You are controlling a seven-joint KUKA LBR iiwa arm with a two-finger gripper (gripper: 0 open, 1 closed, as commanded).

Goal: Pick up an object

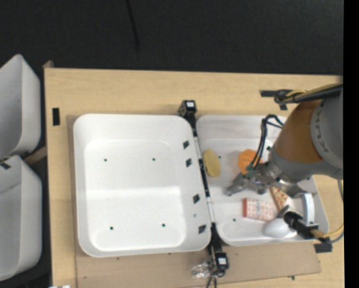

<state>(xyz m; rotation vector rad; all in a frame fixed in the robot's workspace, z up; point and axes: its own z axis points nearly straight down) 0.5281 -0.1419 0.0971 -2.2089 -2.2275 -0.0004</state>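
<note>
The arm reaches in from the right and hangs low over the right bin (227, 128), because that is where all the things lie. The tool (246, 183) is down among them, just beside an orange thing (247, 158) and above a red and white pack (258, 208). I cannot tell how it stands or if it holds anything. A yellow thing (213, 162) lies near the wall between the bins. A white thing (277, 228) sits in the near corner. The left bin (131, 125) sits next to it on the table (125, 89).
</note>
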